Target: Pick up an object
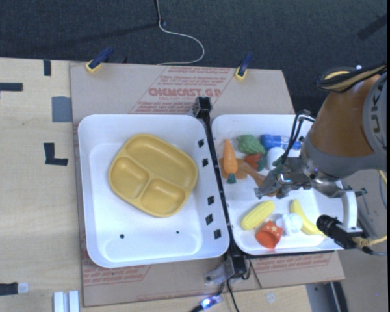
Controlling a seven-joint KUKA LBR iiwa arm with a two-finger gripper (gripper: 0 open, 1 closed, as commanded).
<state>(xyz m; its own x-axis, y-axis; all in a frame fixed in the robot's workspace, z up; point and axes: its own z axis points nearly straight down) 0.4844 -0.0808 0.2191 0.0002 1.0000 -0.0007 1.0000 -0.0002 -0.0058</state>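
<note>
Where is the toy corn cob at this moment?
The corn cob lies in the right bin, toward its front, just left of the red toy and below the claw.

I see a divided plate (pixel 154 174) lying in the left bin (pixel 94 239). In the right bin (pixel 244 242), toy foods cluster: carrot (pixel 229 159) leftmost, corn (pixel 257 214) nearer me, banana (pixel 303 218) right of it.

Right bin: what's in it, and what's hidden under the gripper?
In the right bin: carrot, green vegetable, blue item, corn cob, banana, red piece. The gripper and arm cover the bin's right middle.
</note>
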